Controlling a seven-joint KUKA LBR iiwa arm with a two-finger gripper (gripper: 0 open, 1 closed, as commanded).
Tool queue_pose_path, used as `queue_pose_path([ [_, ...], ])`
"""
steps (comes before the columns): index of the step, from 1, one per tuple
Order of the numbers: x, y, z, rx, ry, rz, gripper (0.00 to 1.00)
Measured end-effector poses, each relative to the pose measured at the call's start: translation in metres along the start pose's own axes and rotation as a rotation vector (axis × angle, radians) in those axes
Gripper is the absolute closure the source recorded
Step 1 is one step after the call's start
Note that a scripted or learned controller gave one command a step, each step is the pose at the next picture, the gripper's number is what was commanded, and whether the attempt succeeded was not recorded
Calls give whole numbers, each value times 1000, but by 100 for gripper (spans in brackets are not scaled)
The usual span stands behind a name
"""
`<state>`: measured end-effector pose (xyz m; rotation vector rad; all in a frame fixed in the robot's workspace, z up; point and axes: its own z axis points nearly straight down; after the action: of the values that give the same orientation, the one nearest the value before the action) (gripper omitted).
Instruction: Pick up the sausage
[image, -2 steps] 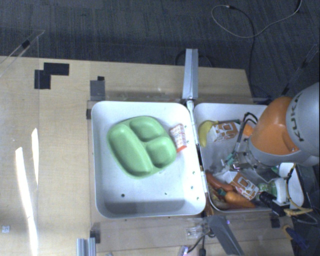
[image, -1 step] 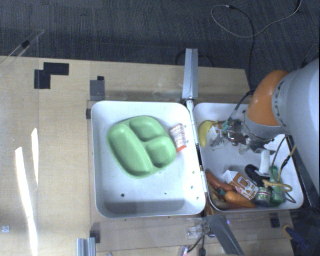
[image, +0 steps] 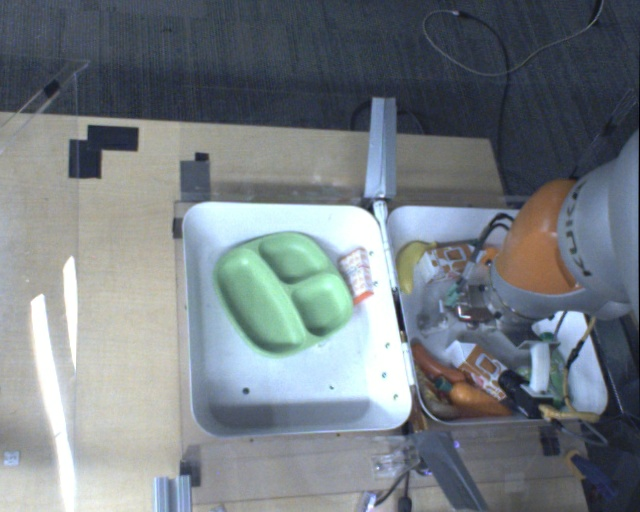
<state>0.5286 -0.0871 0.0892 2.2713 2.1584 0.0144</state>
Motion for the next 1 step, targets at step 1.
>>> queue_pose_path([
  [1,-14,78,2,1,-2,6,0],
])
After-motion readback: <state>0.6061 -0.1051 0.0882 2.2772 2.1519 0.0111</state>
